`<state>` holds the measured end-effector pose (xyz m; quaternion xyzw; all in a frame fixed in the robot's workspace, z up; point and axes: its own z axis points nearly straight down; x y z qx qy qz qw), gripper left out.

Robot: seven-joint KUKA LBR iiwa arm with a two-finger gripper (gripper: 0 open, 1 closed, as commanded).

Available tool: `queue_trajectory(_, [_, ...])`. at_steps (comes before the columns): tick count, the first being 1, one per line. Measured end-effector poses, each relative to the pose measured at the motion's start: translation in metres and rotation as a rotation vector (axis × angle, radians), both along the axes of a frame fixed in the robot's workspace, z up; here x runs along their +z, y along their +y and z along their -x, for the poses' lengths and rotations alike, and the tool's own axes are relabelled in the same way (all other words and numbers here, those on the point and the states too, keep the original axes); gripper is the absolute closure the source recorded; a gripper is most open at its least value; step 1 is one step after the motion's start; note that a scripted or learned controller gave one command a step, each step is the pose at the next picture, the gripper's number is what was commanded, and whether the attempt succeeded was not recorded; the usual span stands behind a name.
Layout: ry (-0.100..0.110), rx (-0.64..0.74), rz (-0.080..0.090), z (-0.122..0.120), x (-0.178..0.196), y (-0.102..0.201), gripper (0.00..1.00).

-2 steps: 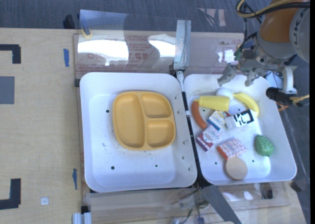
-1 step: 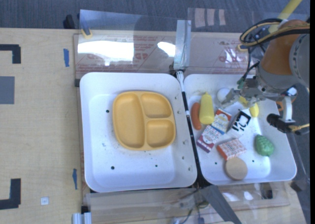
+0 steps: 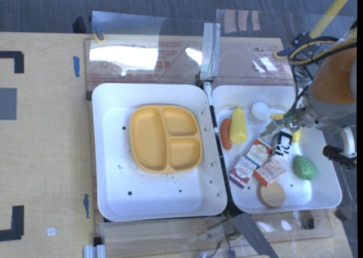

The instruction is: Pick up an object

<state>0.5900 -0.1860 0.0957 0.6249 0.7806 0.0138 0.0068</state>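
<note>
while the wooden bench (image 3: 39, 155) takes up most of the frame, two white bins sit side by side on it. the left bin (image 3: 113, 194) fills the middle of the frame and holds a yellow divided tray (image 3: 165, 138), lying flat just above its centre. the right bin (image 3: 323, 194) sits at the right of the frame and holds a cluster of small things. the grey arm (image 3: 334, 89) with its orange band comes in from the right edge, over the upper right part of that bin. its gripper (image 3: 285, 122) hangs low near the bin's centre; whether it is open or gripping anything cannot be told. a yellow bottle (image 3: 237, 125) lies beside an orange carrot (image 3: 226, 133) at the bin's left. two red and white packets (image 3: 248, 164) lie below them, with a tan round disc (image 3: 273, 194) at the bottom, a green ball (image 3: 304, 168) at the right and a white ball (image 3: 260, 109) at the top.
</note>
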Motion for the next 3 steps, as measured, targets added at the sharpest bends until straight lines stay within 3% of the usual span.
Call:
queue_trajectory(1, [0.013,0.101,0.014,0.031,-0.007,0.000,0.00])
queue_trajectory(2, [0.011,0.098,0.017,0.029,0.002,-0.002,1.00])
queue_trajectory(3, [0.026,-0.089,0.011,0.026,0.130,0.089,1.00])
